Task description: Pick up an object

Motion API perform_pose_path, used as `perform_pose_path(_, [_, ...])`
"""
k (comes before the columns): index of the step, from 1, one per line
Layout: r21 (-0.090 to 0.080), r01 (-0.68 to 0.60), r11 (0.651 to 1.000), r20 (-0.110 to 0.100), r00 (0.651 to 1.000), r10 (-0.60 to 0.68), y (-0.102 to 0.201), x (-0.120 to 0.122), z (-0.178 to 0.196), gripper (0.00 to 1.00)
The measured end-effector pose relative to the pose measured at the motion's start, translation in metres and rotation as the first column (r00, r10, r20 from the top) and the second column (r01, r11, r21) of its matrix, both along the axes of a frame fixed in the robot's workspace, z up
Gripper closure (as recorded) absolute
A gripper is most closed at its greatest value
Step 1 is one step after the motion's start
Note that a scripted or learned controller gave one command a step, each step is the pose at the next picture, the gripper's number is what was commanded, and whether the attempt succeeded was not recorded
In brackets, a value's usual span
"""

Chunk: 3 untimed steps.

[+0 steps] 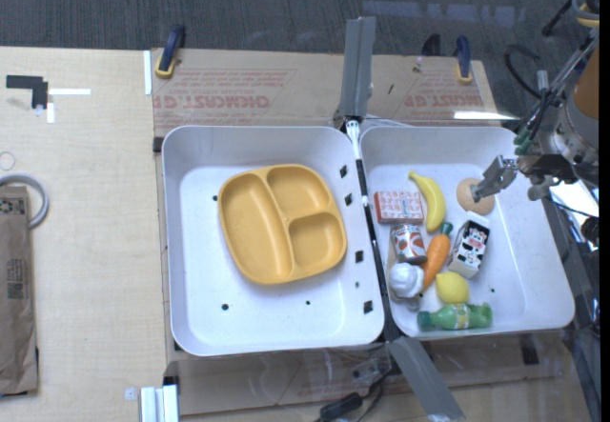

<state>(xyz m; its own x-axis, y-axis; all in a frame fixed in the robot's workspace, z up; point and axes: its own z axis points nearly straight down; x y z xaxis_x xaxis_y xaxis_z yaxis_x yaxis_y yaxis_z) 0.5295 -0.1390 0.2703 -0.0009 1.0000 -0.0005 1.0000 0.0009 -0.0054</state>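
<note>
green bottle [456,317] clear; end effector [498,174] fingers indistinct.

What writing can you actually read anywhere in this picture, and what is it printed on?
"CHEMCAST GP" or close to it, red, upside down: the brown cardboard sheet behind the left white bin; repeated, fainter, behind the right white bin.
Too small to read: the print on the brown paper bag, the small red-and-white box, the small red-and-white can and the black-and-white carton.
</note>
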Motion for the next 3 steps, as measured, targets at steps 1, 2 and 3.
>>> perform_pose_path(1, [0.0,-0.115,0.993,0.001,0.993,0.115,0.039,0.043,-0.087,0.0])
perform_pose_path(2, [-0.001,-0.316,0.949,0.008,0.949,0.316,0.037,0.069,-0.172,0.0])
perform_pose_path(3, [-0.017,-0.31,0.951,0.012,0.951,0.31,0.03,0.071,-0.161,1.0])
